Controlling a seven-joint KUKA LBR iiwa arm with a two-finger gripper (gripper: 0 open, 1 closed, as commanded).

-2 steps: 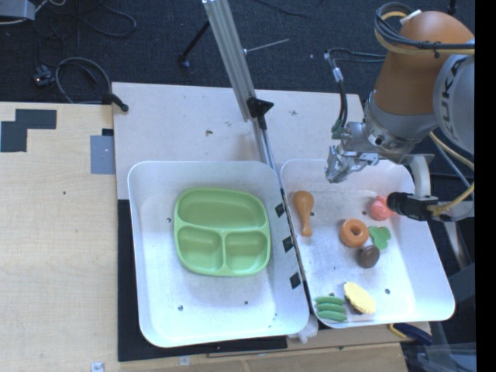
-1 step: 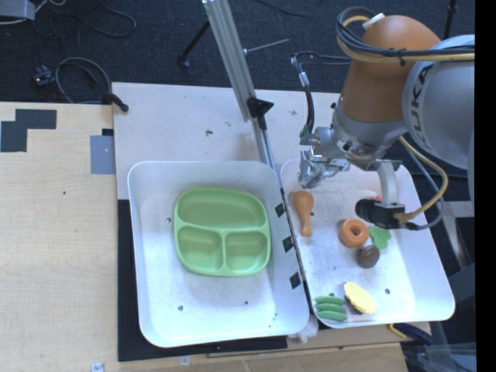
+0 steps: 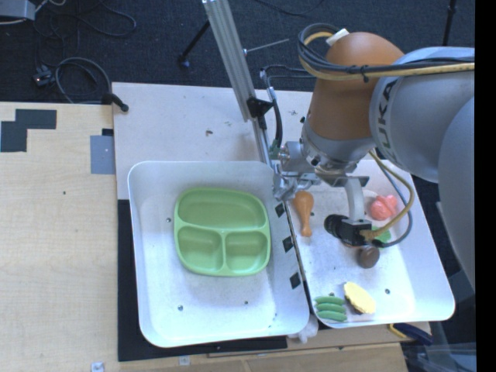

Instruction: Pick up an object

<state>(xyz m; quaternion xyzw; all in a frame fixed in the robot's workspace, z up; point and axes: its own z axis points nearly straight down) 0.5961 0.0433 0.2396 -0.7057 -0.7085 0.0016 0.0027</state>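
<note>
The pincer (image 3: pixel 288 183) hangs over the shared rim between the left bin (image 3: pixel 147 285) and the right bin (image 3: pixel 434 301); whether it is clenched or released cannot be told. An orange drumstick (image 3: pixel 304 208) lies just beside it in the right bin. Right of the drumstick are a pink toy (image 3: pixel 383 206) and a brown ball (image 3: pixel 367 256), and nearer lie green pods (image 3: pixel 331 308) and a yellow piece (image 3: pixel 359 297). A green divided plate (image 3: pixel 222 232) sits in the left bin.
</note>
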